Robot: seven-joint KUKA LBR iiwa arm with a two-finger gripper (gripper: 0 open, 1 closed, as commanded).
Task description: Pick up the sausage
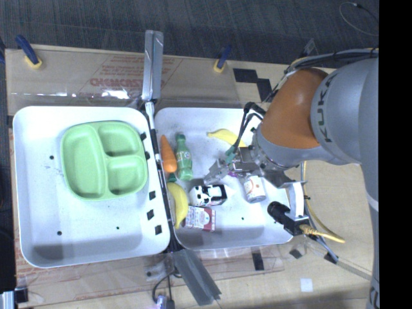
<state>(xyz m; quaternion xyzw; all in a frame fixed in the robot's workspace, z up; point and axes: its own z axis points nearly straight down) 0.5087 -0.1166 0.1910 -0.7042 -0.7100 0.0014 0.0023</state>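
The gripper [219, 170] is hanging low over the middle of the right bin [193, 118], fingers spread a little and gripping nothing, which looks like a descent toward the cluster of items along the bin's left wall. The sausage [168, 154] is lying flat against that wall, just beside the green bottle [183, 156] and above a banana [179, 203], well apart from the fingers. Its long axis is running nearly up-down in view, top end leaning slightly left, so the fingers are probably needing to close across it sideways.
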